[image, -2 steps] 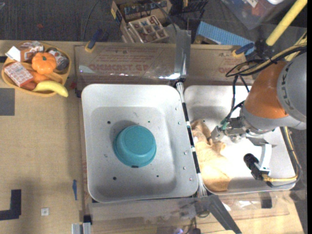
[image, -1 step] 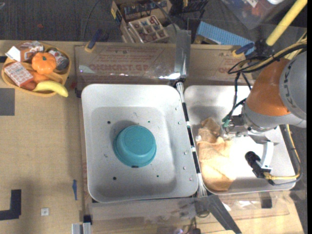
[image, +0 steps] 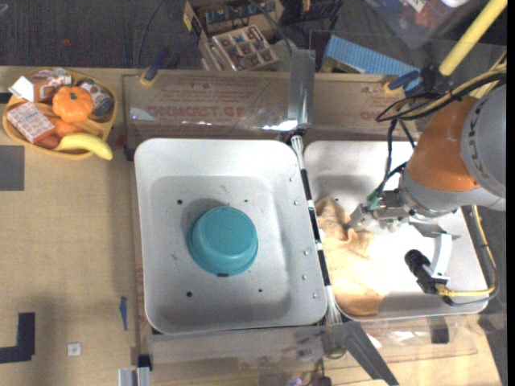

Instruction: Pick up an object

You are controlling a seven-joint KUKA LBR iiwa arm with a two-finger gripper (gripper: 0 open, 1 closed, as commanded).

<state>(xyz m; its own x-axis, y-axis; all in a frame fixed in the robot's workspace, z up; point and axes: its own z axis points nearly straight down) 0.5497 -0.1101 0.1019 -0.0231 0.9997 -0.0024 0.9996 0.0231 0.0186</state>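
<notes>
Hovering at the right white bin (image: 459, 163)'s nine o'clock, gripper (image: 364, 215) beside crumpled tan cloth (image: 348, 244), finger state unreadable; nothing lifted yet, upturned teal plastic bowl (image: 224, 240) sitting centre-left bin (image: 161, 167).

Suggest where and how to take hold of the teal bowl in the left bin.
The teal bowl lies upside down, base up, alone near the middle of the left bin. Probably best to come straight down and pinch across its rounded sides near the rim, since nothing crowds it.
</notes>
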